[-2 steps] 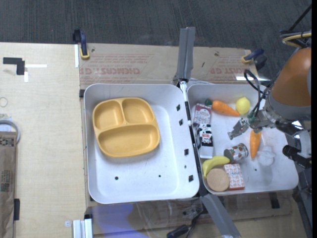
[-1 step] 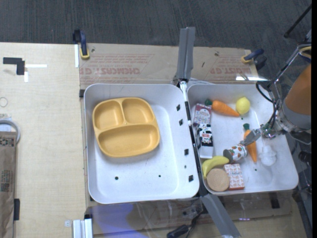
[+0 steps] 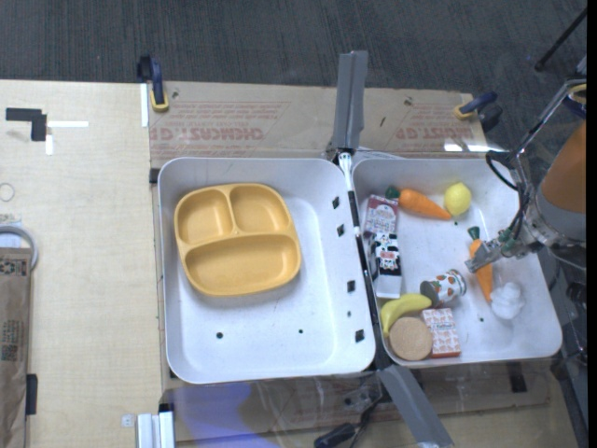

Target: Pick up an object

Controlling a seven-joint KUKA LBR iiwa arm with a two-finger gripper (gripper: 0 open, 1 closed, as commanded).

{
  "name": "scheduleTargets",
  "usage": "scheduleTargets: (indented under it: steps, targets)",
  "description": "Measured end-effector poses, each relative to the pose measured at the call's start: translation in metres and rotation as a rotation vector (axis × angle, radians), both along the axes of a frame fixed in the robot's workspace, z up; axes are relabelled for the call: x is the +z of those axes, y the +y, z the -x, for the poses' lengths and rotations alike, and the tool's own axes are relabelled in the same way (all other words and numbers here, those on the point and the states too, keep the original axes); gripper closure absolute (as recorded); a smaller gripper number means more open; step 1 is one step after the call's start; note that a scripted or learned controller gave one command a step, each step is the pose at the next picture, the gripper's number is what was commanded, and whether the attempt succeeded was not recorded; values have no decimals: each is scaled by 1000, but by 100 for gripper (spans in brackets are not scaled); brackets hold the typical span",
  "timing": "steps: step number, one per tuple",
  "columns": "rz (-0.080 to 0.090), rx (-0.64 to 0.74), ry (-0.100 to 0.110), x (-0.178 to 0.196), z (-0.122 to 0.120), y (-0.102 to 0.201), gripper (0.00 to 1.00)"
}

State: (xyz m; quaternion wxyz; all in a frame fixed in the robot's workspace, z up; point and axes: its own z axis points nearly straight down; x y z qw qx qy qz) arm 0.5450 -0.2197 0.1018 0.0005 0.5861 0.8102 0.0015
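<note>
Nearest the camera, along the front edge of the right bin [image 3: 546, 343], a round biscuit [image 3: 410, 340], a small red-patterned packet [image 3: 442, 332] and a banana [image 3: 403, 307] are seen lying close together, none of them touched by the arm. Just behind them a small tin [image 3: 449, 287] lies on its side, and a white crumpled lump [image 3: 506, 301] sits near the bin's right wall.

In the middle of that bin the gripper [image 3: 482, 259] is seen low over the floor, its tip right at a small orange carrot [image 3: 484, 278] that lies beside the white lump. Whether the carrot is touched or merely approached cannot be told from this slant, and nothing is visibly lifted. The state of the pincer cannot be told either, as it is too small and dark against the clutter.

Further back, two small cartons [image 3: 382, 236] are laid along the bin's left wall, and a larger carrot [image 3: 423, 204] and a lemon [image 3: 457, 198] are found near the far wall.

The left bin [image 3: 270, 343] holds a yellow divided plate [image 3: 238, 239], well apart from the arm.

The task is judged to be at the reach stage: a target appears to have been chosen and the arm brought down to it, while the grasp itself and the lift are not yet shown as done. Every object rests on a bin floor.
</note>
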Motion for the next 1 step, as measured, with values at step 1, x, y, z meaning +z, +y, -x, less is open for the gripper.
scheduleTargets:
  steps: [1]
  targets:
    - [2,-94,3,91,38,66,100]
